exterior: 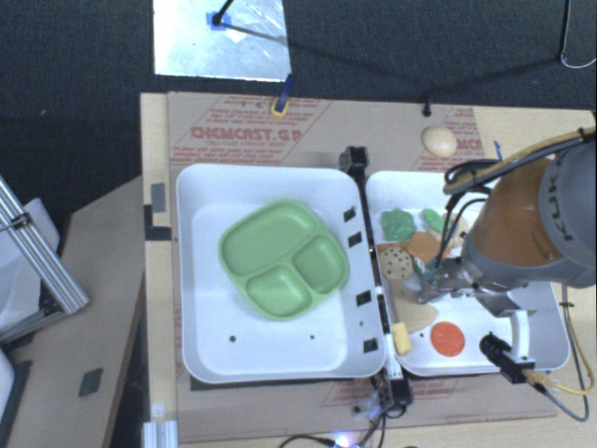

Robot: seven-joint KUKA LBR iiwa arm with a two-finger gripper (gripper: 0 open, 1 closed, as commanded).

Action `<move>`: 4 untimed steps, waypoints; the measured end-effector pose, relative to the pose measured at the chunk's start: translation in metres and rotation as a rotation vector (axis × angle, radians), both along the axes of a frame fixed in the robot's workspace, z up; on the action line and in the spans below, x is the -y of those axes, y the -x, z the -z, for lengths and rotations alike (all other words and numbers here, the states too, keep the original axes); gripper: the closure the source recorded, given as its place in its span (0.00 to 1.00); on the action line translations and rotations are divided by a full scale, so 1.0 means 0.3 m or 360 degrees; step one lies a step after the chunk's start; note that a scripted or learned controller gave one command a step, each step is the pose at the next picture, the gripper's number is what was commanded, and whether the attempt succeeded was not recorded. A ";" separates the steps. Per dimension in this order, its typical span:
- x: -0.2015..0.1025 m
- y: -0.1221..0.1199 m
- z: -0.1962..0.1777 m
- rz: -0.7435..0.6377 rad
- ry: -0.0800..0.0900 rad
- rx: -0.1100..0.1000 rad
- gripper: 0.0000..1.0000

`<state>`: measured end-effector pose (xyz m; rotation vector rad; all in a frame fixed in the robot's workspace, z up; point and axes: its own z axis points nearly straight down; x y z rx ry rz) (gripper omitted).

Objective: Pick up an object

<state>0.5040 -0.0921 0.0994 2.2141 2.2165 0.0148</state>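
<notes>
1. From the overhead camera I see the surface [308, 124] carrying two shallow white bins side by side: the left bin [201, 250] and the right bin [550, 343].
2. In the left bin lies a green divided tray [283, 259], turned at an angle, with three compartments; I see nothing in them.
3. The right bin holds the small objects. Toward its far side sit a dark green piece [399, 223] and a brighter green piece [432, 219], near each other. Just below them I see an orange-tan piece [424, 245] and, touching its left, a brown speckled cookie-like disc [395, 263].
4. Nearer the front of that bin are a pale tan wedge [419, 316], a red-orange disc [448, 340], and a small yellow block [401, 338] at the divider between the bins.
5. My arm [532, 227] reaches in from the right, its orange band bulking over the right bin. The gripper [431, 285] is low in the middle of the bin, between the cookie-like disc and the tan wedge.
6. I cannot tell how the gripper is set, or whether it has hold of anything; that part is too dark and crowded.
7. A cream egg-shaped object [439, 140] rests on the surface beyond the right bin.
</notes>
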 end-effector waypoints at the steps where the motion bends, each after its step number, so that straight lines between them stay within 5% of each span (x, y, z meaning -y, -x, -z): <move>1: -0.013 -0.011 -0.146 -0.0005 0.0002 -0.0012 1.00; 3: -0.015 0.012 -0.421 -0.0006 0.0002 -0.0014 1.00; 4: -0.190 -0.003 -0.386 -0.0011 0.0000 -0.0017 1.00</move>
